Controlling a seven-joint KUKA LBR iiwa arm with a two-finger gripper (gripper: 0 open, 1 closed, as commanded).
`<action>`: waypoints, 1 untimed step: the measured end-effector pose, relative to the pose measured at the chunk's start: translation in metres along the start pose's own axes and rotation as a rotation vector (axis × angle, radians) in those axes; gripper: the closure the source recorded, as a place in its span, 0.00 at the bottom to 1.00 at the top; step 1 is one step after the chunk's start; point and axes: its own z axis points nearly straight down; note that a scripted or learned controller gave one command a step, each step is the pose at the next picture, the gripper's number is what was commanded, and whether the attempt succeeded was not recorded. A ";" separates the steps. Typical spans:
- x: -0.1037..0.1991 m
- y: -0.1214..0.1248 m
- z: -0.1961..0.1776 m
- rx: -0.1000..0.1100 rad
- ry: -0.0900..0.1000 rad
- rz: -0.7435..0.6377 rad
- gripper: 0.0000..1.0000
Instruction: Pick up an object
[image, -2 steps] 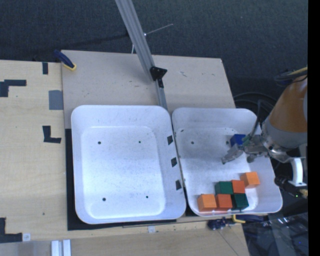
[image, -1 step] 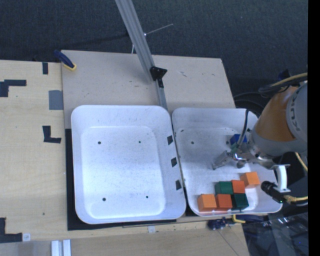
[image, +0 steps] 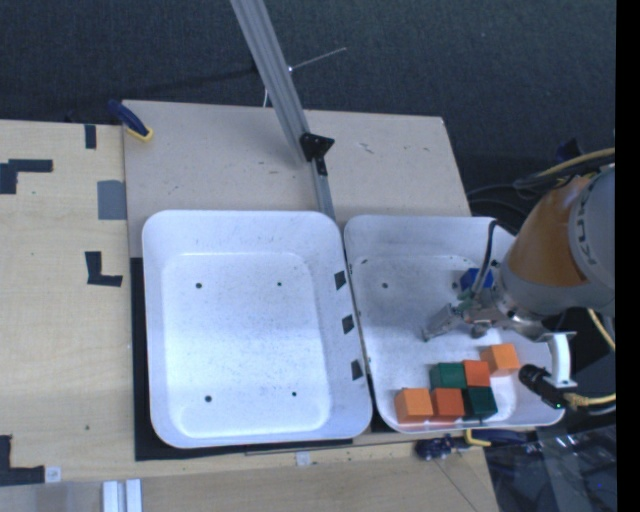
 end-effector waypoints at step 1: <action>0.001 0.000 -0.010 0.000 0.001 -0.001 1.00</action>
